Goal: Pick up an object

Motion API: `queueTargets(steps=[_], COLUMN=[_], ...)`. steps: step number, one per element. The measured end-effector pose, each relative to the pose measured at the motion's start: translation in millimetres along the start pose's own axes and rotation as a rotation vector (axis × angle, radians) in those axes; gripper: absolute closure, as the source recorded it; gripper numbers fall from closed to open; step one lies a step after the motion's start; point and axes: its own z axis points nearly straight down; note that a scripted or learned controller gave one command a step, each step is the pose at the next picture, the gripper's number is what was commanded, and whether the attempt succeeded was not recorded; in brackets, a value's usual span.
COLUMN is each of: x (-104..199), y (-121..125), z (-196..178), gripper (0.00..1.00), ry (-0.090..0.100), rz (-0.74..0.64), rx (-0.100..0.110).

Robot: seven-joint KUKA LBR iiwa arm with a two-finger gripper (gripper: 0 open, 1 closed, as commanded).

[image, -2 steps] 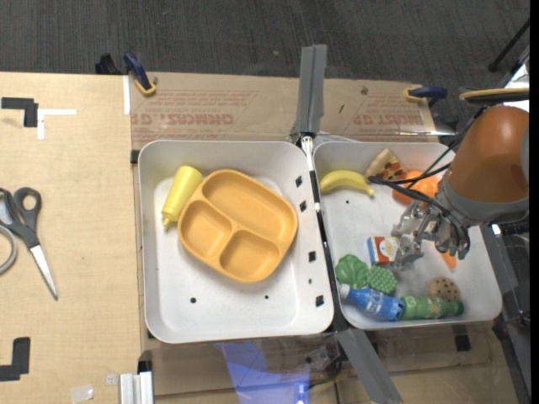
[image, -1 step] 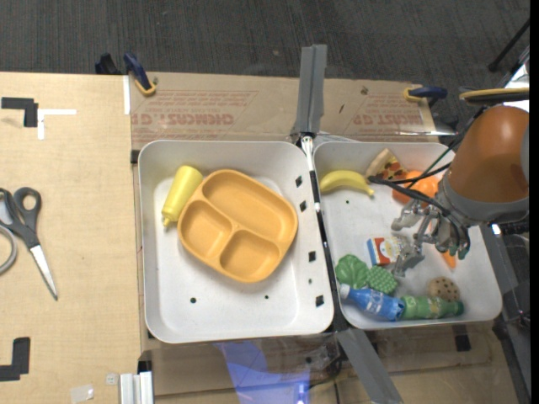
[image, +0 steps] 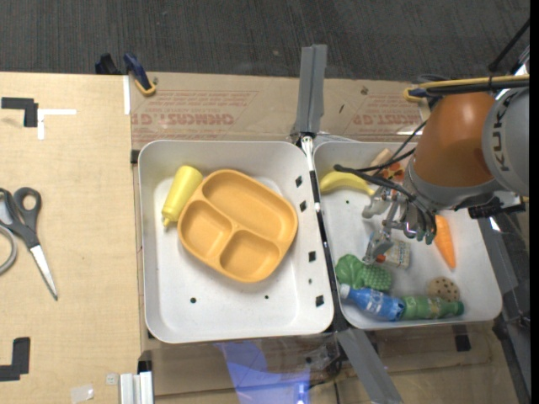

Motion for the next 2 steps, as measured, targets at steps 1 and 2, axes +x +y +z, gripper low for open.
queueTargets(steps=[1,2], x=[40,29], y=[-33,-14], z=[0,0], gripper=[0.0,0.0], ry=[0.002,0.001], rz=[0.067,0.117], rx=[0.001,0.0])
